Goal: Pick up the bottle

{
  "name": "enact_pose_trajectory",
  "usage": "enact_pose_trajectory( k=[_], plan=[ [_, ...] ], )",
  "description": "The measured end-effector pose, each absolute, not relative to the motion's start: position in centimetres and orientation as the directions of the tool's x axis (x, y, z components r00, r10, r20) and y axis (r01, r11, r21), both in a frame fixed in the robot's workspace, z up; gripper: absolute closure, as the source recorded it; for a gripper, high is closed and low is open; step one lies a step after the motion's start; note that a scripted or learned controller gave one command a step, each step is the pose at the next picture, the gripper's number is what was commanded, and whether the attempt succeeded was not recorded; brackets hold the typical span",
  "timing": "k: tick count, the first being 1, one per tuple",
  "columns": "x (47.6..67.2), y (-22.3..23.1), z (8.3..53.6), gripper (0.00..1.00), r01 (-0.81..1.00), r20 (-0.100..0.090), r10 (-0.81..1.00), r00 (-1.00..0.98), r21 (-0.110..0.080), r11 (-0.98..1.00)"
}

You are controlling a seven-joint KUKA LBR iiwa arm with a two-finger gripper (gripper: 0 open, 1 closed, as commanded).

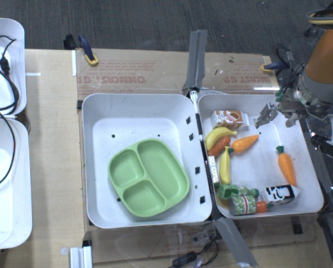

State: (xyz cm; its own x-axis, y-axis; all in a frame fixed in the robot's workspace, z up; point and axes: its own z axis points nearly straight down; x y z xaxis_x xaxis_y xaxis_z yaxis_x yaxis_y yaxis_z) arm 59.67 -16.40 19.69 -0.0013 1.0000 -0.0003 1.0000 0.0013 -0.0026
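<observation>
The bottle (243,204) lies on its side at the front edge of the right bin (314,175); it has a green and red label and an orange-red end pointing right. My gripper (278,118) hovers over the back right part of that bin, well behind the bottle. Its fingers (264,116) stand apart with nothing between them, so it is open.
Also in the right bin: a small orange carton (229,118), two bananas (219,135) (226,165), two carrots (244,144) (286,169), and a black and white packet (280,193) right beside the bottle. The left bin (96,121) holds a green divided plate (148,177).
</observation>
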Motion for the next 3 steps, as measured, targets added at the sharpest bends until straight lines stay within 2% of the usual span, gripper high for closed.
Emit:
enact_pose_trajectory(
  k=[1, 2, 3],
  plan=[
    [58.2, -11.9, 9.1, 0.0, 1.0, -0.001, 1.0, 0.015, -0.001, -0.015],
    [60.9, -17.0, 13.0, 0.0, 0.998, -0.002, 0.998, 0.063, 0.0, -0.063],
    [55.6, -19.5, 9.7, 0.0, 0.999, 0.005, 0.999, 0.043, 0.006, -0.043]
  ],
)
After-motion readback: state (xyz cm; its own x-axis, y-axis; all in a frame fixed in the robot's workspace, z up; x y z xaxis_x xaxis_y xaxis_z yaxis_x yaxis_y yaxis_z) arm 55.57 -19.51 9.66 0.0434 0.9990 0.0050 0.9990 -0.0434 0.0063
